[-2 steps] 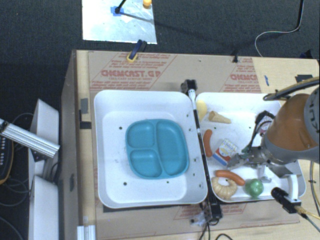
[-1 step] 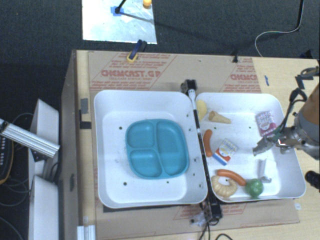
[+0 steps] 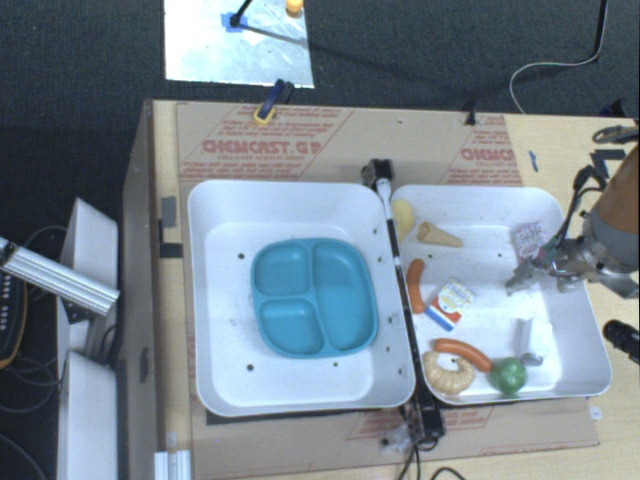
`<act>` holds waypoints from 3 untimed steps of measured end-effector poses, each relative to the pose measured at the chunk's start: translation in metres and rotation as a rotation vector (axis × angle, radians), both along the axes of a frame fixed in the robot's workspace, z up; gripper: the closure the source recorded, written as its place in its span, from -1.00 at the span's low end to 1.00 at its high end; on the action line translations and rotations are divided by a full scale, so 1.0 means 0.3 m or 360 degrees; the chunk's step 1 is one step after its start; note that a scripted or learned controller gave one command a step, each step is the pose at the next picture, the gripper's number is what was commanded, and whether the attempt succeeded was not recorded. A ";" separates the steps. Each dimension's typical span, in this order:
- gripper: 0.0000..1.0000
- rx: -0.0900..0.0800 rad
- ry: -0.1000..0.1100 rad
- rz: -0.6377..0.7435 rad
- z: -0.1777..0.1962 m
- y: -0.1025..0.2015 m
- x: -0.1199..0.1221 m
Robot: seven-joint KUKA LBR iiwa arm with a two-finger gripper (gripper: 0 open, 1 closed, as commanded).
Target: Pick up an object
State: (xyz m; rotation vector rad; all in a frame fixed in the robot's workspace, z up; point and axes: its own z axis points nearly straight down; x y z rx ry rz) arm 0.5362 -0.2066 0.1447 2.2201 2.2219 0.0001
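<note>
Camera view, looking down: two shallow white plastic bins sit side by side on the cardboard-covered tabletop. The hand, at the end of the grey arm with its orange band, hangs low over the upper right part of the right-hand bin; whether it is open or closed cannot be told, and nothing can be seen gripped in it.

Just beyond the hand, towards the bin's far wall, lies one small crinkled silver wrapper. On the hand's near side stands one small grey metal piece, and beside that one green round fruit. Further from the hand, across the bin, are two orange-red toy sausages: one lies by the divider, the other rests on one beige ring-shaped pastry. Between the hand and the first sausage lies one small white, red and blue carton. One tan cone and one pale yellow rounded piece lie by the far wall.

Well apart from the hand, the left-hand bin holds one blue three-compartment plastic tray.
</note>
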 end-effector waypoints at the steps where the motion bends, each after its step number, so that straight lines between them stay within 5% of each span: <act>1: -1.00 0.0003 -0.0002 0.0005 -0.114 0.231 0.153; 2: -1.00 0.0000 -0.0006 0.0006 -0.049 0.373 0.385; 3: -1.00 0.0000 0.0000 0.0000 -0.035 0.337 0.014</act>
